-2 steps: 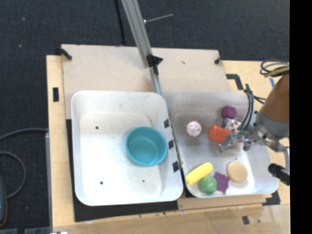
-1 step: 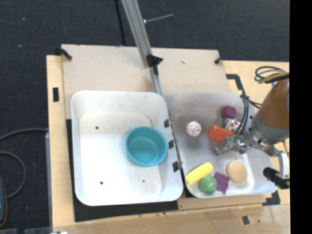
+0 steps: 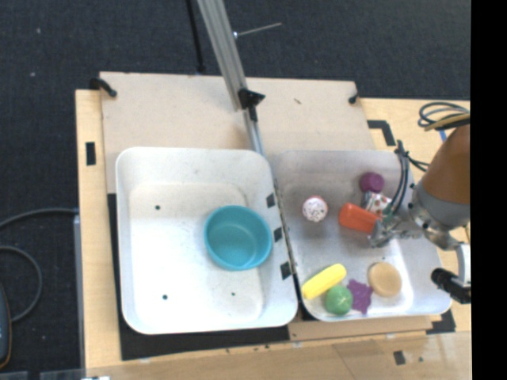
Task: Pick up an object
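Overhead, tabletop (image 3: 95,212): two white bins side by side.
Left bin (image 3: 142,180): held blue bowl (image 3: 238,237) near its right wall.
Right bin (image 3: 333,172): held speckled pale ball (image 3: 314,209), orange block (image 3: 356,217), purple ball (image 3: 371,183), yellow piece (image 3: 323,280), green ball (image 3: 338,300), purple scrap (image 3: 361,295), tan disc (image 3: 384,279).
Hand (image 3: 383,232): low in right bin, just right of orange block; grip state could not be told.
Arm (image 3: 444,188): entered from right.
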